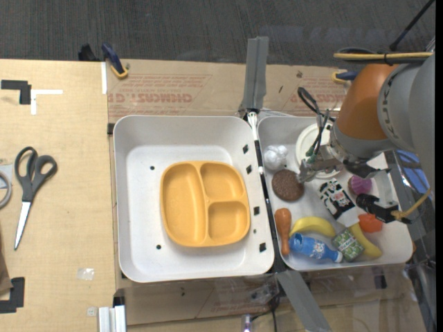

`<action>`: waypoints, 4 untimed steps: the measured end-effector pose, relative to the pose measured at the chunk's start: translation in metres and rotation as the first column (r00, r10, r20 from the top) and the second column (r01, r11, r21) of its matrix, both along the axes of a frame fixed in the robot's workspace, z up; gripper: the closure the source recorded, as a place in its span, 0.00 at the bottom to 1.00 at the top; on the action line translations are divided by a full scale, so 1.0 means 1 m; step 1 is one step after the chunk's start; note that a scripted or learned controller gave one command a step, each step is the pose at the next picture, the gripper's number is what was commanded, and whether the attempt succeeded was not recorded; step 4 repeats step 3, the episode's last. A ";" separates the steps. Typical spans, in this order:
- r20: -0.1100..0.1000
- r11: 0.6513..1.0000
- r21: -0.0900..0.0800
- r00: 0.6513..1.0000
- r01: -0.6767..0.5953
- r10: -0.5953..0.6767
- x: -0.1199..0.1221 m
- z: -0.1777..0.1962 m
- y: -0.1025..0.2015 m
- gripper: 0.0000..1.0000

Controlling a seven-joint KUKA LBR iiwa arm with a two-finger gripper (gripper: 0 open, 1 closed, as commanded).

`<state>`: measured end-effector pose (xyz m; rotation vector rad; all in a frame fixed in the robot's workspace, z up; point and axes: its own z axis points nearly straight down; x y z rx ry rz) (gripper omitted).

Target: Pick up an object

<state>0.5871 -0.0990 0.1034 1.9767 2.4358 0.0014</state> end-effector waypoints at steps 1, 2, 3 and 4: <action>-0.004 0.991 -0.001 0.991 0.135 -0.135 0.022 0.123 -0.105 1.00; -0.004 0.926 0.000 0.926 0.376 -0.376 -0.009 -0.011 -0.122 1.00; -0.001 0.851 0.001 0.851 0.526 -0.526 0.044 -0.010 -0.104 1.00; -0.001 0.851 0.001 0.851 0.526 -0.526 0.044 -0.010 -0.104 1.00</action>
